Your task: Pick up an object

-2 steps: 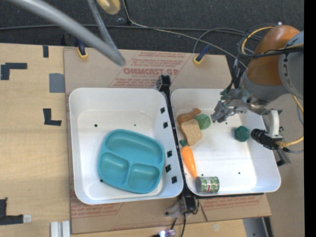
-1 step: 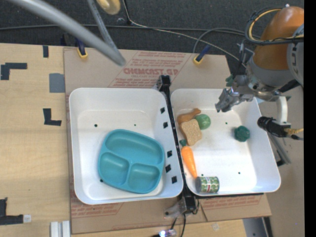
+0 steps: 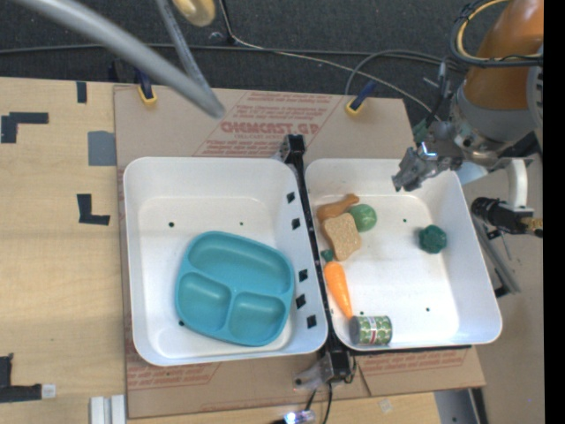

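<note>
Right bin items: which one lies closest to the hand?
The dark green ball, alone on the bin's right side below the hand; the bread, carrot and can lie farther left.

Cardboard sheet (image 3: 265,122) laid over wooden bench (image 3: 53,237), red print seen at upper centre. Black tape marks (image 3: 88,208) noted on bench at left of frame. Two yellow clamps (image 3: 146,94) fixed at cardboard's upper edge. Black cable (image 3: 265,49) run across dark upper area. Grey pole (image 3: 106,25) slanted through upper left.
</note>
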`<state>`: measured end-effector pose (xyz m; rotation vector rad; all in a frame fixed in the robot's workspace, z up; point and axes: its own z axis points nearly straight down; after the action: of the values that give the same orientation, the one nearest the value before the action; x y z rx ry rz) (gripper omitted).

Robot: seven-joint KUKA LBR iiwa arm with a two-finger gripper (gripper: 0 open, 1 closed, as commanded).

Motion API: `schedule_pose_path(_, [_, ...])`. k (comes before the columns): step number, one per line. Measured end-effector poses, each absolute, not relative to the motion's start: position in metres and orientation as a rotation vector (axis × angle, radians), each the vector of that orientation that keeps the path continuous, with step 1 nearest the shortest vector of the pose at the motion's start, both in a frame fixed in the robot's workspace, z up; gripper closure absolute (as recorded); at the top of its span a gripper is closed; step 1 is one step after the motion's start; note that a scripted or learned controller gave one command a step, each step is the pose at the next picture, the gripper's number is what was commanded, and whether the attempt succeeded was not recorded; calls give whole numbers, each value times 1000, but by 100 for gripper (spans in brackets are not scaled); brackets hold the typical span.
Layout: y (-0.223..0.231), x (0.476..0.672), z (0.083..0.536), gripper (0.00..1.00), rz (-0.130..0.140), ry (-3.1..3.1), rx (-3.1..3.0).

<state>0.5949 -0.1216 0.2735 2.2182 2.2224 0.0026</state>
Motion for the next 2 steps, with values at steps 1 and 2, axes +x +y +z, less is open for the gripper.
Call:
schedule_pose_path(1, [-68,584,255,100,-2,2229,2217])
schedule_pose_path(2, [-9,577,257,100,0,2229,2215])
